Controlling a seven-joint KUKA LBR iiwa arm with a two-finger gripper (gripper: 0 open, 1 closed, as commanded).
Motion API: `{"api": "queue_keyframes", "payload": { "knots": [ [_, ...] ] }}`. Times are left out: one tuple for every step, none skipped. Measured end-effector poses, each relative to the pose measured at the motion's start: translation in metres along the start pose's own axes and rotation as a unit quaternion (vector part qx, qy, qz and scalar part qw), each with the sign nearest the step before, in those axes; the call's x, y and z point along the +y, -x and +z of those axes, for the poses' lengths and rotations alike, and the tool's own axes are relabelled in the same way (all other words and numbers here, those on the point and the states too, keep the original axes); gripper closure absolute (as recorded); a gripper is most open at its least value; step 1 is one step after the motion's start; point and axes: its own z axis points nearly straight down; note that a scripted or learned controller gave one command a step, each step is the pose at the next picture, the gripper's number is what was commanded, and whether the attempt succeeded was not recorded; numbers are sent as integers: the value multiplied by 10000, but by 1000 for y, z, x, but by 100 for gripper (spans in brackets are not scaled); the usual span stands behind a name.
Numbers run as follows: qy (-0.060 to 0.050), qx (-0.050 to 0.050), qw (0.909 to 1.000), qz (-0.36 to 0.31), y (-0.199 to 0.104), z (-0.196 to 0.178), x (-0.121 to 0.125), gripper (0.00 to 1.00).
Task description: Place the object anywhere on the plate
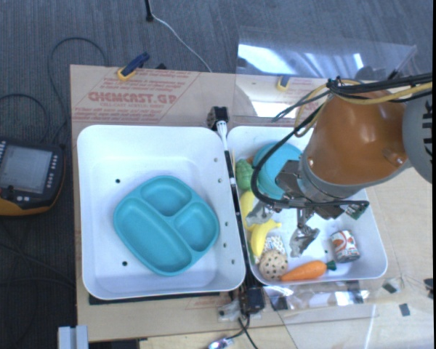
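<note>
I took the banana [264, 235] in the right bin [370, 264] as my object; it looked light, stiff, slick, best pinched mid-body; the carrot [303, 271] lay at five o'clock of it; the jaws [303, 238] hung just at three o'clock, grip unreadable; the plate [167, 225] waited at nine o'clock.

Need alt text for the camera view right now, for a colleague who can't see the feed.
The arm's gripper hangs low in the right bin over a carrot, banana, cookie and small can, with nothing visibly between its fingers. The left bin holds a teal divided plate with nothing on it.
</note>
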Motion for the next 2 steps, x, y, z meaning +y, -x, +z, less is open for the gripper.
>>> {"api": "queue_keyframes", "payload": {
  "knots": [
    [-10,-16,10000,-3,3,-9,0,100],
    [10,-11,10000,55,76,-12,52,100]
  ]
}}
